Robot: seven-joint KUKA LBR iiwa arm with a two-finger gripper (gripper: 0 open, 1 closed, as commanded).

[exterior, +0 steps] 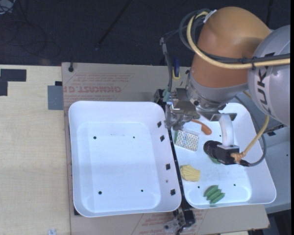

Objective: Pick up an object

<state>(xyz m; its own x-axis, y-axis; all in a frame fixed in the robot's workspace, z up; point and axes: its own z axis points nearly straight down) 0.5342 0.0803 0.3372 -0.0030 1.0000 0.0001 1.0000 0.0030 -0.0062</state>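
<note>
I am hovering the gripper (179,117) near the right bin's (257,187) left edge; grip state unclear, nothing lifted yet.

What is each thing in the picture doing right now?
left bin: sitting flat on the bench.
right bin: flat, holding the little things.
gripper: low over the right bin's left side.
patterned packet: lying flat, just below the gripper.
yellow piece: lying loose.
green pods: lying loose near the front.
orange piece: lying loose, partly hidden.

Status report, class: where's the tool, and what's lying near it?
Tool low over right bin, left edge. Checked packet just below it. Yellow piece, green pods nearer front.
</note>
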